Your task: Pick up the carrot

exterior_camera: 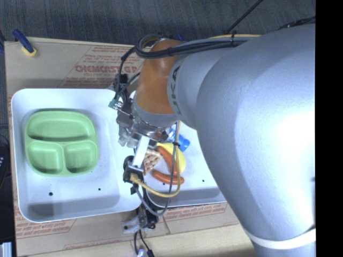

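Observation:
The carrot (164,153) looks like the orange tapering piece lying in the right bin (206,189), partly on a yellow toy (181,163). My gripper (128,137) hangs low over the right bin's left side, just left of the carrot, below the orange-banded wrist. The arm's bulk hides most of this bin. Nothing can be seen held in the gripper.
A red-orange sausage-shaped piece (170,179) lies just in front of the carrot, with a pale striped piece (151,159) beside it and a blue piece (182,142) behind. The left bin (21,143) holds a green divided tray (61,142). A blue and yellow clamp (24,43) sits at the bench's far-left corner.

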Robot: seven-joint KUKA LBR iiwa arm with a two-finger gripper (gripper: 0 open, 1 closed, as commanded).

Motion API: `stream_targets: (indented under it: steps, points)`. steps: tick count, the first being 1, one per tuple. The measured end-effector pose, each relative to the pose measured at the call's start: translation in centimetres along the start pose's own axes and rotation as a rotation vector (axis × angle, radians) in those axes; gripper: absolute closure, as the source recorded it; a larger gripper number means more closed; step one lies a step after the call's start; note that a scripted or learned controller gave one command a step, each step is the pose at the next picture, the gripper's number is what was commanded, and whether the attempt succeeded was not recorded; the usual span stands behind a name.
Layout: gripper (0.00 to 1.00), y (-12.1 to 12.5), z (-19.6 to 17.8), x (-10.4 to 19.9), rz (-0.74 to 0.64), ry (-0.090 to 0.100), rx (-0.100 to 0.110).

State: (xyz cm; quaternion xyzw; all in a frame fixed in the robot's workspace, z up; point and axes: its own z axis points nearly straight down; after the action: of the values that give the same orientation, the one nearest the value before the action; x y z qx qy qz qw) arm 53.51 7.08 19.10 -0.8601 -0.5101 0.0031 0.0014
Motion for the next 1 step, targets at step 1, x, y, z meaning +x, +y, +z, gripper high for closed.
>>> stream_targets:
  steps: [1]
  points:
    - [1.0,-4.11,-4.38,3.83,0.372,0.002,-0.001]
